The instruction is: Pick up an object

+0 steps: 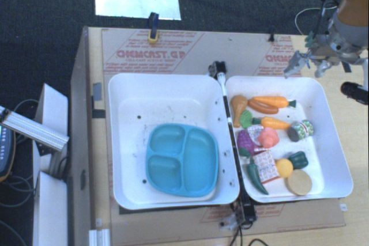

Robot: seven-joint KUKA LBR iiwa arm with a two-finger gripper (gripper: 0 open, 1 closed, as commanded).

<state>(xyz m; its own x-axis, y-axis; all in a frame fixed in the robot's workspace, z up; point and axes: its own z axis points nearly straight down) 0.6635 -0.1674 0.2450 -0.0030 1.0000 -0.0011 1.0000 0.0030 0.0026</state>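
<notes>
Approach step: your gripper [307, 66] hung open and empty at upper right, above the right bin [331, 118]; next you needed to descend onto a toy, perhaps the carrot [268, 103]

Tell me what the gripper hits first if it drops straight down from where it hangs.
Probably the far rim of the right bin: the gripper, fingers spread, hangs about above it. Depth is unclear.

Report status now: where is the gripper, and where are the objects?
Gripper open, above right bin's far rim, holding nothing. Toy foods heaped in right bin, untouched. Blue tray lies in left bin. Path clear.
</notes>
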